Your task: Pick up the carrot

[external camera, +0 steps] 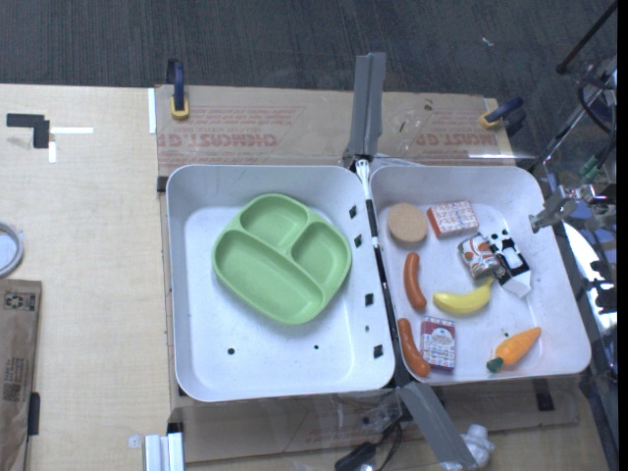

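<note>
Carrot lies tilted in the right bin's front right corner, close to both walls. I cannot tell the claw's state. My worry: fingers striking the wall, or the tapered carrot rolling toward the small red box.

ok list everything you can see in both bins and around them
carrot: 1, orange, right bin's near right corner
banana: 1, yellow, right bin middle
sausages: 2, red-orange, right bin's left side
small boxes: 2, red and white, one far, one near
round bun: 1, tan, right bin far left
carton: 1, black, white and red, beside banana
divided plate: 1, green, left bin
bins: 2, white, side by side
clamps: 2, yellow and blue, far edge
</note>
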